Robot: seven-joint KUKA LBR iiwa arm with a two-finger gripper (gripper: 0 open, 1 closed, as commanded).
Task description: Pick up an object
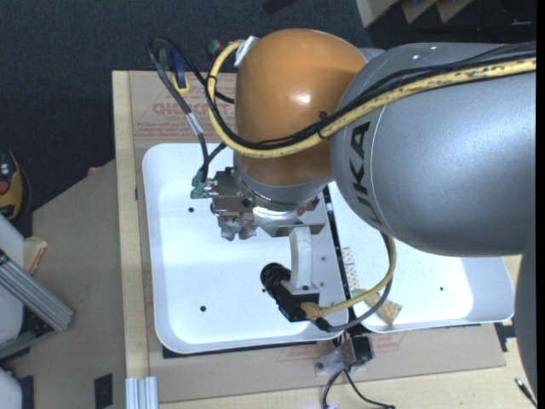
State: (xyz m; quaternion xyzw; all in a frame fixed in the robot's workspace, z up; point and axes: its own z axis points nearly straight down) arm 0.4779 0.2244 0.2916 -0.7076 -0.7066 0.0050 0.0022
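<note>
We see the grey arm (pixel 443 143) coming in from the right of the frame and covering much of the right bin (pixel 481 301). Its orange band (pixel 289 92) sits high in the centre of the frame. Just under the band, the gripper (pixel 232 216) hangs over the upper middle of the left bin (pixel 170 254), and only its metal body shows from this angle. We cannot tell whether it is open or closed, and nothing we can see is held in it. A small tan piece (pixel 390 312) lies in the right bin near the lower rim, close to the divide between the two bins and well apart from the gripper. We cannot tell what it is. The floor of the left bin shows a few small dark dots (pixel 203 308). Both bins rest on a pale brown worktop (pixel 128 143), which runs along the left and lower parts of the frame.
</note>
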